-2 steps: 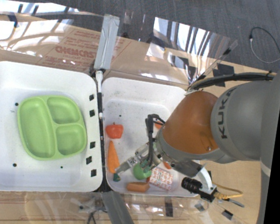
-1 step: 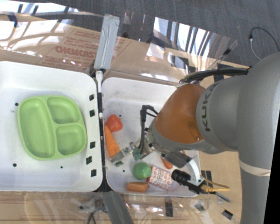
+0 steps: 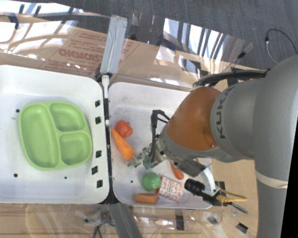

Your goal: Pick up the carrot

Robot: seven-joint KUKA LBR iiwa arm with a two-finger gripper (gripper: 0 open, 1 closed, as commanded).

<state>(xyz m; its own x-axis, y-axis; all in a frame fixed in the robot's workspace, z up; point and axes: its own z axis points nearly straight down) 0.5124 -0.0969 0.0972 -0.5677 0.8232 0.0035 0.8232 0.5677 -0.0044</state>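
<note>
The gripper (image 3: 142, 159) hovers just beside the carrot (image 3: 123, 145); right bin (image 3: 141, 95).

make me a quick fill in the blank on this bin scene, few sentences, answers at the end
1. The green divided tray lies in the ____ bin.
2. The carrot lies in the bin on the ____.
3. The pincer is just to the ____ of the carrot's lower end.
4. The round ball near the front wall is ____ in colour.

Missing words: left; right; right; green
</note>
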